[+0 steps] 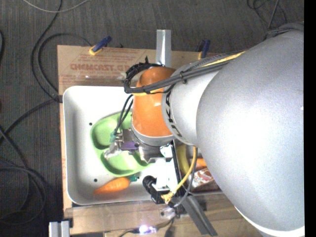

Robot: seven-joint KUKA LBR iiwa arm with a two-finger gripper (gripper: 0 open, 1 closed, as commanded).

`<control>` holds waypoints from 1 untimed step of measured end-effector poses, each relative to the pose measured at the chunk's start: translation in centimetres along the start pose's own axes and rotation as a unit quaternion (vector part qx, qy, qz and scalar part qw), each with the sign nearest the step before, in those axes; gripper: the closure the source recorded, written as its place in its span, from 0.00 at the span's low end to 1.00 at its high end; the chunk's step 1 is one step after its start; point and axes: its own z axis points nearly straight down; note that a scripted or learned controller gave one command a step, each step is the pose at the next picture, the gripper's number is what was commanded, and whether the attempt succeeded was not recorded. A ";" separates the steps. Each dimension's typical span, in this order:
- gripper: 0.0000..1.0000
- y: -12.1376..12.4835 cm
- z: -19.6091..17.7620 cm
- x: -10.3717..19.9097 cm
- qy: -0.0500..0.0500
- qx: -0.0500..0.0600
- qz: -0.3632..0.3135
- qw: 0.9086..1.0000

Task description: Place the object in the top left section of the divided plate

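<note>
**A:** What does the overhead view show?

**B:** A large grey arm (247, 132) reaches in from the right and covers much of the scene. Its orange band (150, 105) sits above the wrist, which points down over the left white bin (74, 132). A green divided plate (106, 132) lies in that bin, partly hidden under the wrist.

**A:** Where is the object?

**B:** A carrot (112, 185), orange and likely a toy, lies on the bin floor just beside the plate's near edge, pointing left to right. It is not on the plate.

**A:** How would it handle?

**B:** I judge it light and stiff, with a smooth tapered body that could slip or roll. The thicker middle, pinched across its width, looks like the safest hold.

**A:** And the gripper?

**B:** The gripper (114, 149) hangs low over the plate, near its middle, apart from the carrot. Whether it is spread or closed, I cannot tell, as the wrist blocks it. No object is visible in it.

**A:** So the task?

**B:** It looks not yet done: the carrot lies outside the plate.
</note>
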 end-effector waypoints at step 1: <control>1.00 -0.1 -0.7 0.2 0.001 0.003 -0.002 1.000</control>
